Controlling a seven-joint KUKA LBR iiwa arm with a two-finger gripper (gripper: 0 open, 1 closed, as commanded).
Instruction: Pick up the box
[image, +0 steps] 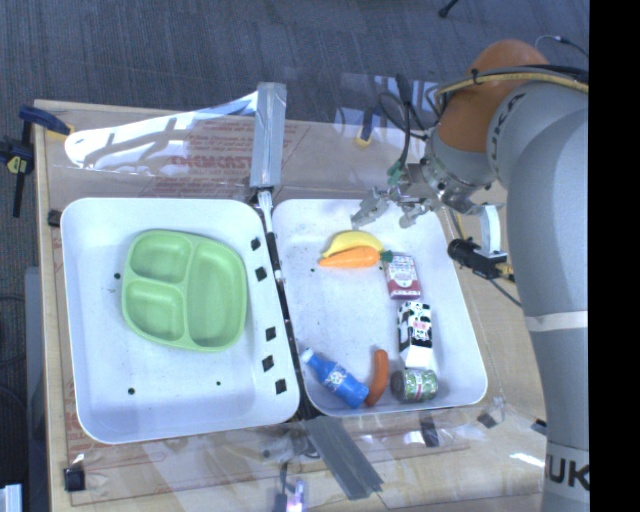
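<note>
I see the gripper (385, 205) hovering over the right bin's (455, 310) far rim, fingers spread wide with nothing between them. The box (403, 276), a small red-and-white carton, lies flat just nearer the camera than the carrot (350, 258), its long axis running away from the fingers. Beyond it sits a glossy cow-print carton (416, 336). I'd judge the next move a short descent toward the camera.
</note>
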